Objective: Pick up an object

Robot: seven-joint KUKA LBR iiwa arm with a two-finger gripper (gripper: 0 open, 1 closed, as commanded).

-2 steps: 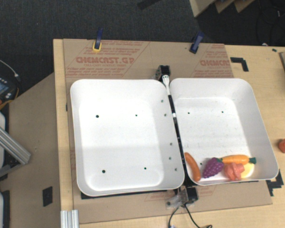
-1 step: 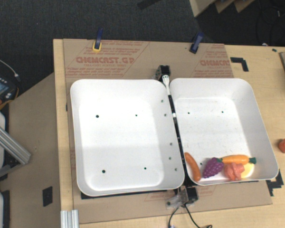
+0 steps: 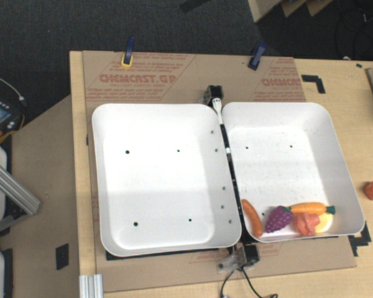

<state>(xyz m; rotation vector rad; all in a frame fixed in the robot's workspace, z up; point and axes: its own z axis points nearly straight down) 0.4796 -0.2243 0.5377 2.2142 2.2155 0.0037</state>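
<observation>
Down in the right bin (image 3: 286,129), sausage (image 3: 252,218), grapes (image 3: 278,219) and carrot (image 3: 311,208) cluster; hand's state: cannot tell

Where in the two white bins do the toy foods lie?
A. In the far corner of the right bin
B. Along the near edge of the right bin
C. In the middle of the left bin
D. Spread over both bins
B. The sausage, the purple grapes, the carrot and the red piece all lie together along the near edge of the right bin.
</observation>
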